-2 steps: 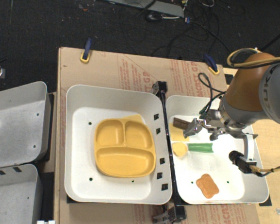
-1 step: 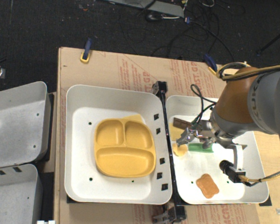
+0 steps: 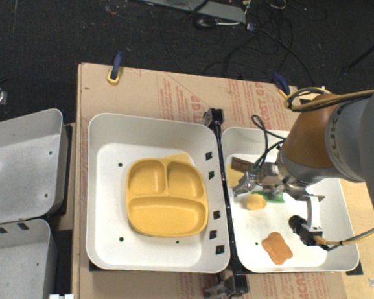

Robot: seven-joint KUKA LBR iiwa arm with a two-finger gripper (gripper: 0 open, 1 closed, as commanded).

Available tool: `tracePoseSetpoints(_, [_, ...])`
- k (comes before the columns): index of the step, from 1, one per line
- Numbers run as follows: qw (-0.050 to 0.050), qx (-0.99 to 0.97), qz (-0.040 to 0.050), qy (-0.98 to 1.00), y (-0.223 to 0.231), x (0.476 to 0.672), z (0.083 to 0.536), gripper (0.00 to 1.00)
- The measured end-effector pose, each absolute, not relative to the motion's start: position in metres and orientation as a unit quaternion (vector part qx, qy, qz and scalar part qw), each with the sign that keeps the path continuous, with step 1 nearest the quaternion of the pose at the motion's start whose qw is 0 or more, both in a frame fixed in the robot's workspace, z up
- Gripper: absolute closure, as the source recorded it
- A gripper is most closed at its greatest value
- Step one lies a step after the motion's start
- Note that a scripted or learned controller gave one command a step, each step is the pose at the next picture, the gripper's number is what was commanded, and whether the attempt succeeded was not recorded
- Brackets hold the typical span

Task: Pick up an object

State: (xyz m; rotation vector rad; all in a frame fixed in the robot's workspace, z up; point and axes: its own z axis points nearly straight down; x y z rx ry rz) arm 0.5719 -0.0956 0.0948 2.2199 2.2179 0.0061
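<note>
Small yellow lump (image 3: pixel 255 202) lies on the floor of the right bin (image 3: pixel 344 211), toward its left side, just under the gripper (image 3: pixel 254 184) that hangs over it from the grey and orange arm (image 3: pixel 324 141). Whether the gripper is apart or together cannot be told, nor whether it touches the lump. Nearer in the same bin rests an orange-brown piece (image 3: pixel 277 247). The left bin (image 3: pixel 100 170) holds a yellow divided tray (image 3: pixel 166 198).
</note>
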Motion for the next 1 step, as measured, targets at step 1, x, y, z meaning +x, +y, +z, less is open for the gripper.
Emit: tracePoseSetpoints(1, [0.005,0.708,0.0024,0.706,-0.0971,0.5729,0.1064,1.0])
